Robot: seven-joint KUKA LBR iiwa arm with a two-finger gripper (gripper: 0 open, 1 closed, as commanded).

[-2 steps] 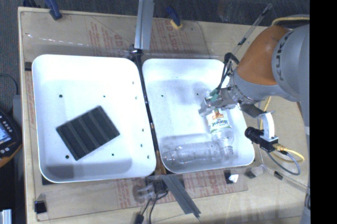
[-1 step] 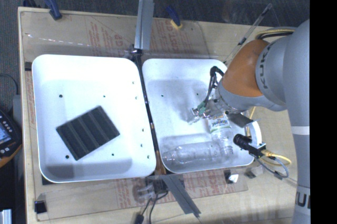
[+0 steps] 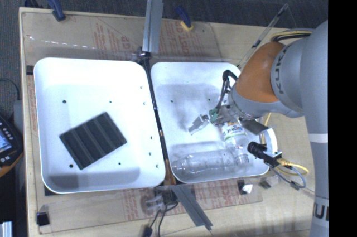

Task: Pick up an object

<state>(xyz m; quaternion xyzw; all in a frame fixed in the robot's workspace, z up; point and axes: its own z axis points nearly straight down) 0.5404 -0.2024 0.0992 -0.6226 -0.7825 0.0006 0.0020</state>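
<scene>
I see the arm [image 3: 295,80] reaching in from the right, its wrist bent down over the right bin [image 3: 167,80]. The end effector [image 3: 199,123] sits low in that bin, beside a small bottle [image 3: 233,131]; whether it grips anything I cannot tell. A clear bottle [image 3: 209,161] lies along the near wall. A dark ridged pad [image 3: 92,139] rests in the left bin [image 3: 50,80].

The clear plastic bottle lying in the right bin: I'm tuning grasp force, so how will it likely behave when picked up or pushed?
The bottle looks empty and see-through, so it is probably light and may dent under a firm squeeze. It lies on its side by the bin's near wall, so a push could roll it. Its smooth surface may slip.
</scene>
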